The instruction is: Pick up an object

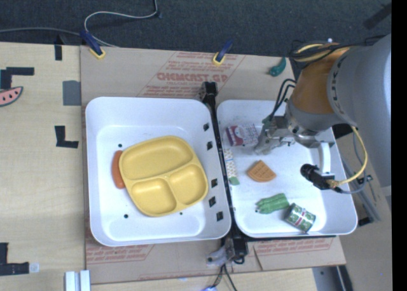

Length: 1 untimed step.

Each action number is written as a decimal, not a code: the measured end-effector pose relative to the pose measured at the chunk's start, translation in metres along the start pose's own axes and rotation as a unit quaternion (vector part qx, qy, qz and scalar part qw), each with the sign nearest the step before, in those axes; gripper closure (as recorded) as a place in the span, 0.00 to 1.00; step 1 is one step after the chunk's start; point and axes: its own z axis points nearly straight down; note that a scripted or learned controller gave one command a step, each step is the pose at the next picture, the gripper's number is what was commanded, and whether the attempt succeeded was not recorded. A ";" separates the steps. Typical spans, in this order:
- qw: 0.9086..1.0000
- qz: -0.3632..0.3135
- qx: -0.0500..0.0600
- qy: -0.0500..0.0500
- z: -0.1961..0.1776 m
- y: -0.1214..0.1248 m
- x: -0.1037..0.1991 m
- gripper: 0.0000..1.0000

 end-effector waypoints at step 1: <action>1.000 0.000 0.000 0.000 0.000 0.000 0.000 0.00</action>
